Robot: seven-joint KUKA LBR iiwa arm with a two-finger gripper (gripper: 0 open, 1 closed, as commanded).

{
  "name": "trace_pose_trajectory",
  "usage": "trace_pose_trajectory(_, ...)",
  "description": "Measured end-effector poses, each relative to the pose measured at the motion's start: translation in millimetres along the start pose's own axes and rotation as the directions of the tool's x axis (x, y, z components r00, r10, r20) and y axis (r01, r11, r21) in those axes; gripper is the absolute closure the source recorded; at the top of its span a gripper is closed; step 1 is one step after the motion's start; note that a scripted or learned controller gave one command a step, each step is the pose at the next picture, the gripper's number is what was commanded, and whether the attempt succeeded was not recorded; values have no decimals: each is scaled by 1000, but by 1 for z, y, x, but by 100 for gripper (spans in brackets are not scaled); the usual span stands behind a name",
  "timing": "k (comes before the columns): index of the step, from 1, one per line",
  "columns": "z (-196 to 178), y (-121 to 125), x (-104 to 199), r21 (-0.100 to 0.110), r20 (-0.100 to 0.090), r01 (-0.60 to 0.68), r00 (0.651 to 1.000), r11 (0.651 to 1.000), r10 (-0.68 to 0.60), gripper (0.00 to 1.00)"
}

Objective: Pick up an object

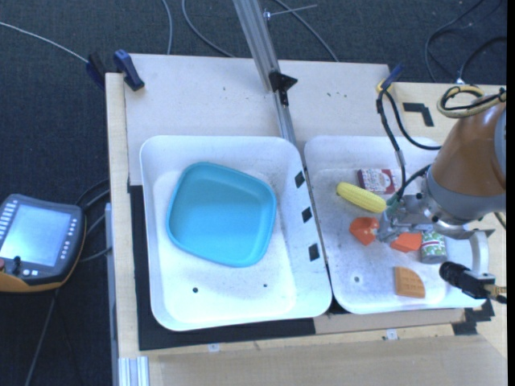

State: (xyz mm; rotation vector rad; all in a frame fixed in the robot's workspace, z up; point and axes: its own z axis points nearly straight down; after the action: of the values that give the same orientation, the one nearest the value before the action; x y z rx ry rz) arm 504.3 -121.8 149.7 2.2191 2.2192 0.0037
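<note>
2 fingers (385,230) low in right bin (346,292), touching orange block (364,230).

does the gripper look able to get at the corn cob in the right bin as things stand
Probably yes. The corn cob lies uncovered in the right bin, apart from the red block below it. The gripper is low in that bin, just right of both, with nothing between.
</note>
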Motion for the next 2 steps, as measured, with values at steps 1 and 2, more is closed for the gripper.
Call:
trace_pose_trajectory(1,-63,3,0,-2,0,1,1000,1000,-1,100)
trace_pose_trajectory(2,-111,4,0,-1,0,0,1000,1000,0,100)
